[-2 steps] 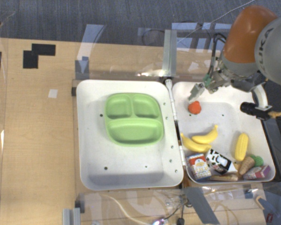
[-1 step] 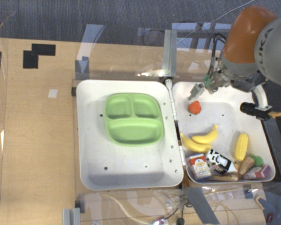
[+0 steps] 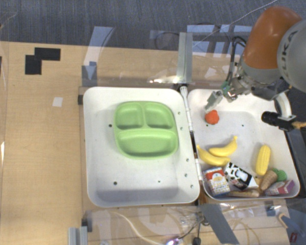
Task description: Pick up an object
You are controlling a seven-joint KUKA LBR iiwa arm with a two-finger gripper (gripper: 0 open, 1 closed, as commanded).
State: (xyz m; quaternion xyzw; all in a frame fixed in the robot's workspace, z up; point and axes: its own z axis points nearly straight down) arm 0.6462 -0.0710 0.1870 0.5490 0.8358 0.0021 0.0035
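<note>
Gripper (image 3: 212, 100) hangs over the far-left part of the right bin (image 3: 245, 117), fingers pointing down-left; can't tell how far apart they are from this angle, and nothing visible between them. Landmark = red tomato (image 3: 211, 117): it sits just below the gripper tips in the pic, close but w/ a small gap, on the bin floor. Arm (image 3: 275, 40), grey w/ orange band, rises up-right of the tomato toward the frame's right edge. Nearer the camera from the tomato & a bit right: two yellow bananas (image 3: 218, 152), one curved across the other, touching. Further right of those, well right of the tomato, a corn cob (image 3: 263, 159) lies roughly upright in the pic. Along the bin's near edge, well below the tomato: small carton w/ red print (image 3: 217, 181), then a black-and-white patterned item (image 3: 238, 174) beside it, a brownish cone-like piece (image 3: 268, 179), something green (image 3: 280, 175) behind that, & a pinkish box (image 3: 283, 188) in the near-right corner; this lot is crowded together, exact contacts hard to tell. Left of the tomato, past the divider betw bins, the left bin (image 3: 99, 152) holds a green sectioned plate (image 3: 145, 128), two small compartments on the far side & one big one nearer the camera. Both bins sit on a wooden bench (image 3: 35, 147).
</note>
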